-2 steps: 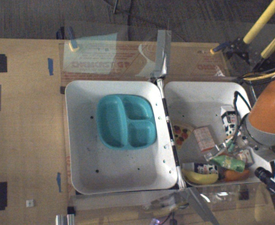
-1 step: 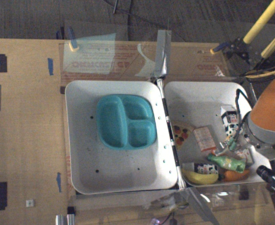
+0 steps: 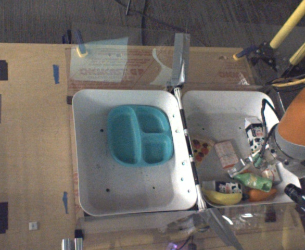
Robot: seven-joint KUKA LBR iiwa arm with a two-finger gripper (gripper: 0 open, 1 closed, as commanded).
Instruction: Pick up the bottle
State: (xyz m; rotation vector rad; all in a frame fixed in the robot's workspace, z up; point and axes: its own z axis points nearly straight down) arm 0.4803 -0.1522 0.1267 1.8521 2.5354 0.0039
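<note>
Green-labelled bottle [image 3: 253, 180] is lying unlifted among clutter in the right bin [image 3: 220, 105] while the gripper [image 3: 261, 159] is hovering just above, its grasp unclear.

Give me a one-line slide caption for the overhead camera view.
Arm over the cluttered right bin; teal divided plate in the left bin.

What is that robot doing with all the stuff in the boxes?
The grey robot arm with the orange band is reaching into the right white bin, down among a yellow banana, a green bottle, an orange fruit and small packets. It should pick up the bottle. The left white bin holds a teal divided plastic tray.
</note>
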